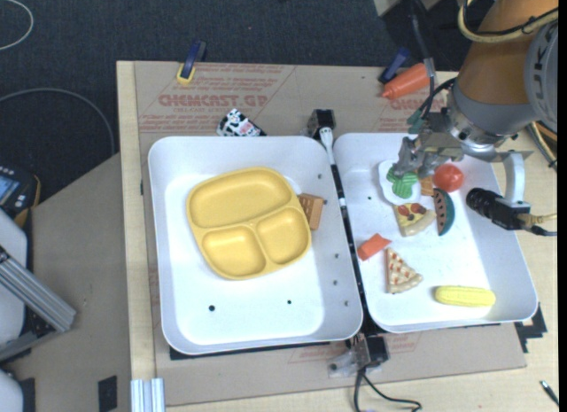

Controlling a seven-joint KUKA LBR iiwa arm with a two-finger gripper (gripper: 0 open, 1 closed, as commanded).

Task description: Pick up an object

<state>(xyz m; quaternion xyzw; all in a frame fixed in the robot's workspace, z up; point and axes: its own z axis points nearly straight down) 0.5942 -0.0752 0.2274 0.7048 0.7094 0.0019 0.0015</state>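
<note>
Sitting in the left bin (pixel 177 304), a yellow divided tray (pixel 246 221) filled much of the floor, with a small brown piece (pixel 312 210) just beside its right edge. Across the divider, the right bin (pixel 509 299) carried the pickable toys: an orange wedge (pixel 373 245) near its left wall, a pizza slice (pixel 400 272) just below that, a second pizza slice (pixel 414 217) higher up, a dark green curved piece (pixel 443 212) beside it, a red tomato (pixel 449 177), and a yellow corn cob (pixel 464 295) well apart near the front edge.

At the bin's upper left the claw (pixel 409 167) hung low over a white plate-like piece with a green item (pixel 403 185) on it. Whether it had closed on anything could not be told; nothing was clearly seen held.

The risk, as I judged it, came from crowding. The green item, tomato, pizza slice and curved piece lay close together, so a descent slightly off could nudge neighbours aside or pinch two at once. The flat white piece could also slide or tip under the claw, leaving a grasp on nothing.
</note>
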